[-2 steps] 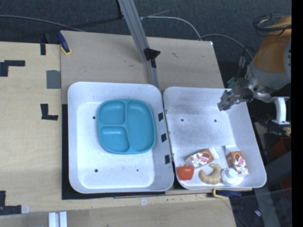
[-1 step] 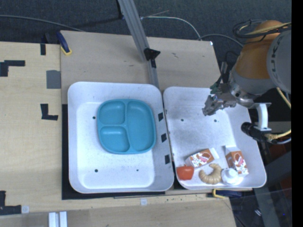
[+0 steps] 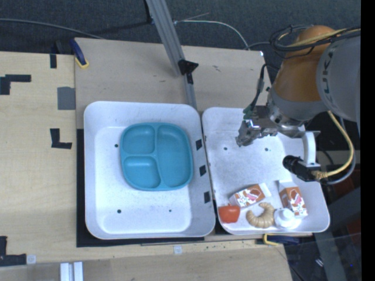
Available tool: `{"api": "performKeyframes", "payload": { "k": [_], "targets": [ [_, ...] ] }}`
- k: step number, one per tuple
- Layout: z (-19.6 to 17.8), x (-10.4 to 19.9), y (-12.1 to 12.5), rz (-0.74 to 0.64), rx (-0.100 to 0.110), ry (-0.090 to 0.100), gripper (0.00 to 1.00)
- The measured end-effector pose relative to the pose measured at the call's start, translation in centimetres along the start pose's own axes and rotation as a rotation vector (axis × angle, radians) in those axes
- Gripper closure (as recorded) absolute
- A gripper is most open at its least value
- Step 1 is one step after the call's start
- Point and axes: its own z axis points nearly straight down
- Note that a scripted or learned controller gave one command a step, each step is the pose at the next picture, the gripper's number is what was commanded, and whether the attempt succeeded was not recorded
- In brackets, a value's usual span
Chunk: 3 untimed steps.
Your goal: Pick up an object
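On the table [image 3: 135, 81], the pincer [image 3: 246, 134] hangs above the right bin [image 3: 225, 157]; its grip state is unclear. Best descend squarely over the croissant [image 3: 261, 215].

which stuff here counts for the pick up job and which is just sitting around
For the job:
- gripper, above the right bin
- red item
- croissant
- two small cartons
- white piece

Lying about:
- blue divided plate in the left bin
- blue clamp
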Motion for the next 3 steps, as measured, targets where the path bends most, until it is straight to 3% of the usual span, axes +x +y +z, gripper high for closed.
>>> {"api": "performKeyframes", "payload": {
  "k": [3],
  "targets": [
    [-1.2, 15.7, -4.8, -0.002, 0.002, 0.000, 1.00]
  ]
}}
